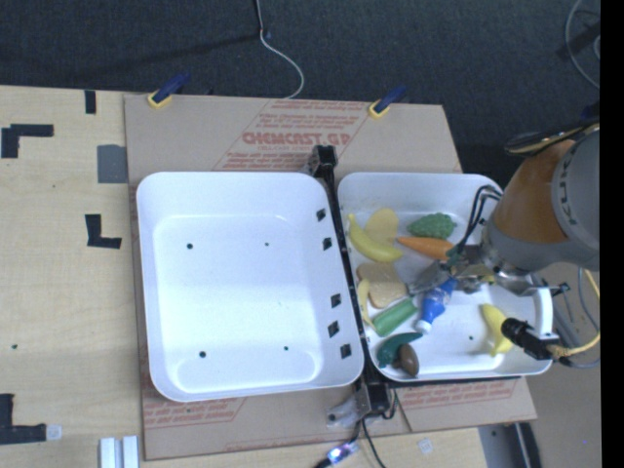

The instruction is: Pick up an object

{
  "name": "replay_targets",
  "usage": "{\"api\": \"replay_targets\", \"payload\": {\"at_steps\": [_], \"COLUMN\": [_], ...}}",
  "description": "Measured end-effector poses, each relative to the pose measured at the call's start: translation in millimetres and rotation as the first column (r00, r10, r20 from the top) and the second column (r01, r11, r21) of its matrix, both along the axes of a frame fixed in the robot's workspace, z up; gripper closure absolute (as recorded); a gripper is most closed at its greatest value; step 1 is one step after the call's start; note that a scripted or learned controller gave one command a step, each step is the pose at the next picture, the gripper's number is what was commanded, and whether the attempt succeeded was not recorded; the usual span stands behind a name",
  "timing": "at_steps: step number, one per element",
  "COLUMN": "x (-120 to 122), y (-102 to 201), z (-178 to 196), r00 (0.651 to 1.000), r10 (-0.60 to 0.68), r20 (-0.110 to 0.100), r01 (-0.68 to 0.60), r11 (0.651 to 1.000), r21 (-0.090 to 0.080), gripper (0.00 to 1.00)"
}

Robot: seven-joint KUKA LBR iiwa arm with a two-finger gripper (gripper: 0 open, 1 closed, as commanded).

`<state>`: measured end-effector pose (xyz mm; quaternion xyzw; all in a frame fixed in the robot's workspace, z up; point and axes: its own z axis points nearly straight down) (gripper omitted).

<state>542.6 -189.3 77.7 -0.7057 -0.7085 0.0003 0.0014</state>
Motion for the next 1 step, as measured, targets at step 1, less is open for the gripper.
{"api": "replay_targets", "payload": {"at_steps": [1], "x": [84.5], "y": [36.1], "z": [6.9], "r00": [1.000], "r10": [0.004], "r20": [0.006], "r01": [-0.004], "r11": [1.000], "r21": [-0.001], "gripper": [0.00]}}
